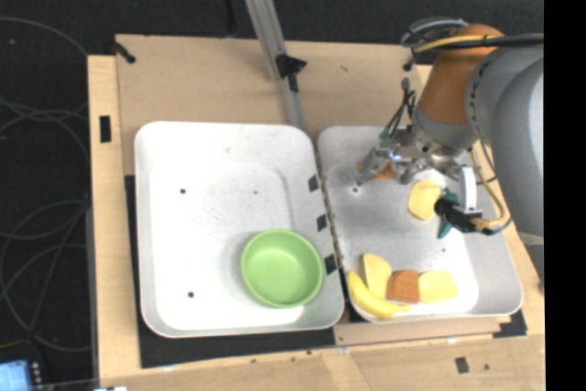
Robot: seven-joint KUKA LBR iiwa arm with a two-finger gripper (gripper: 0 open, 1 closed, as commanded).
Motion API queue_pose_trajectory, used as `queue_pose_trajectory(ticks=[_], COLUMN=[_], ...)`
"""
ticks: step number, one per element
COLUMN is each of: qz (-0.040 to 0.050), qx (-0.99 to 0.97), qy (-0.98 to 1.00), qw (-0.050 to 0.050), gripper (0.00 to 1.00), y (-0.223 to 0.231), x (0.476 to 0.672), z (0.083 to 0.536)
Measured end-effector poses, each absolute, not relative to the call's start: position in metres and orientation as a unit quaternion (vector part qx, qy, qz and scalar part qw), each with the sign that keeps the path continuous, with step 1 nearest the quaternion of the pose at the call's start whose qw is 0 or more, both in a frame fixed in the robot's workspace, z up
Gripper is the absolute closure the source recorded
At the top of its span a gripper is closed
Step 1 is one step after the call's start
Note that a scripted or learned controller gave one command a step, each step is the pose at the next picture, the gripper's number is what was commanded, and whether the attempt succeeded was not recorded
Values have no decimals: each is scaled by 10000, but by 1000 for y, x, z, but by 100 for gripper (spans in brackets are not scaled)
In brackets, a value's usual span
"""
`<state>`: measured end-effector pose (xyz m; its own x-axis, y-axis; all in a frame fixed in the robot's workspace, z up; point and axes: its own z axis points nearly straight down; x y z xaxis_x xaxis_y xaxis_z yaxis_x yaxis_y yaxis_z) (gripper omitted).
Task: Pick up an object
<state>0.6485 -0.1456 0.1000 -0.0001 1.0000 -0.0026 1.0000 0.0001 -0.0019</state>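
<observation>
At the near edge of the right bin (490, 293) lie a yellow banana-like piece (368, 298), a brown block (403, 287) and a yellow block (438, 286), clustered and touching one another. In the left bin (183, 160) a green bowl (282, 266) sits upright near the front right corner. Farther back in the right bin, a pale yellow rounded object (424, 199) sits just under the wrist of the arm (449, 96). The gripper (412, 174) hangs right beside that object; whether it is open, closed or gripping cannot be told. Both bins rest on the tan counter (201, 78).
</observation>
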Motion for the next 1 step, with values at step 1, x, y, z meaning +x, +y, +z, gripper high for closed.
queue_pose_trajectory(ticks=[1], qz=[4], qx=[7069], qy=[7073], qw=[27], gripper=[100], y=[-146], x=[650], z=[113])
